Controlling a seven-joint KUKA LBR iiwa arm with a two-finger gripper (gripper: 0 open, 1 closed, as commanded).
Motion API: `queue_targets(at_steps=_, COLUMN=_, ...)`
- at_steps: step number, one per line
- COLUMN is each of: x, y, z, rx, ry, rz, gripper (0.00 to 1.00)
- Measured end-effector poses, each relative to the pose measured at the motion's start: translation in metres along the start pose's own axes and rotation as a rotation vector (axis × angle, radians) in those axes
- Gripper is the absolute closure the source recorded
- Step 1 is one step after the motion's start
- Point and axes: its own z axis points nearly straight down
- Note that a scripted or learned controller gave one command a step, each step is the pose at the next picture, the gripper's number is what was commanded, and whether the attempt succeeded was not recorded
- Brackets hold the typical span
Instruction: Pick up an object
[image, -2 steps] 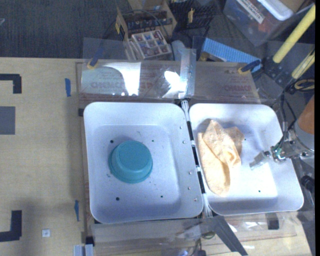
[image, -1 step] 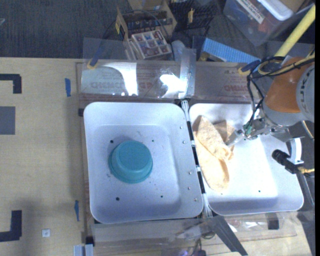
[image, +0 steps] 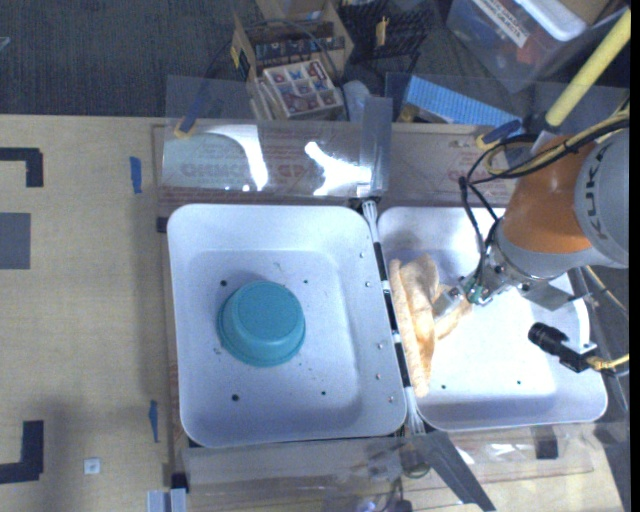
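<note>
The arm (image: 560, 215) comes in from the right, its orange band hanging over the right bin (image: 520, 385), and the wrist is angled down and to the left so that the gripper (image: 468, 296) sits low in that bin; from here I cannot tell how it is set. Right beside its tip lies a pale orange, cream-streaked cloth (image: 418, 310), crumpled and stretched along the bin's left wall, one fold reaching out to the gripper. In the left bin (image: 200, 250) a teal bowl (image: 262, 322) rests upside down near the middle, well apart from the cloth. Both bins sit on a light wooden bench (image: 80, 330). Farther back lie a shiny clear sheet (image: 260, 160) and clutter with a small box (image: 297, 85).
</note>
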Motion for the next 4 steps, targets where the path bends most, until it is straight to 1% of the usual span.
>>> queue_targets(at_steps=1, x=-0.035, y=0.033, z=0.009, rx=-0.009, ry=-0.006, rz=0.179, gripper=0.0)
queue_targets(at_steps=2, x=-0.036, y=0.034, z=-0.002, rx=-0.013, ry=-0.009, rz=0.178, gripper=1.0)
queue_targets(at_steps=3, x=-0.036, y=0.034, z=-0.002, rx=-0.013, ry=-0.01, rz=0.178, gripper=0.0)
queue_targets(at_steps=4, x=-0.034, y=0.068, z=0.008, rx=-0.008, ry=-0.011, rz=0.061, gripper=0.0)
